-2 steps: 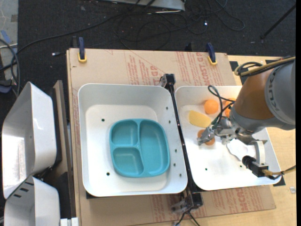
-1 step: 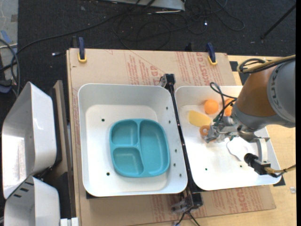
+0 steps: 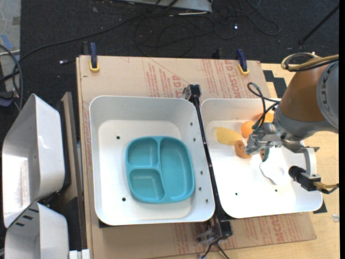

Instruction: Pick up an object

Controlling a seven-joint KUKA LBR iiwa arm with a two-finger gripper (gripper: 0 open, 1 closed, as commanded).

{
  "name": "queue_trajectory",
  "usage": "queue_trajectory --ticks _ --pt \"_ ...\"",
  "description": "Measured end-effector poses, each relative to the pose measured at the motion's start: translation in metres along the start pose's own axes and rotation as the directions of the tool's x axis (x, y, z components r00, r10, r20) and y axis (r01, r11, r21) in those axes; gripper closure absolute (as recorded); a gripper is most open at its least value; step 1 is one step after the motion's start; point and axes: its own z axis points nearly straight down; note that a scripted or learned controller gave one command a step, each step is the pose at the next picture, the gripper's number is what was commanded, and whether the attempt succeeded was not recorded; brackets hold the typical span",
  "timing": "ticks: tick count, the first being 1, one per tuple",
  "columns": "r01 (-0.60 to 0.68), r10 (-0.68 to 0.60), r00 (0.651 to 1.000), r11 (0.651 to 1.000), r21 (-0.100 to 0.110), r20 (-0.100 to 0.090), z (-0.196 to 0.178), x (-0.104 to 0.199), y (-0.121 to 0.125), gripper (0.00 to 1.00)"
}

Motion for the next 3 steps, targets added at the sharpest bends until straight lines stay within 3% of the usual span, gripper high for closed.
queue_trajectory --ticks 2,3 --pt "0.002 -0.002 1.000 1.000 -0.001 0.000 -0.096 -0.002 0.015 1.00" --pt "0.006 -0.006 1.000 1.000 0.004 -0.003 -0.104 0.053 0.008 1.00"
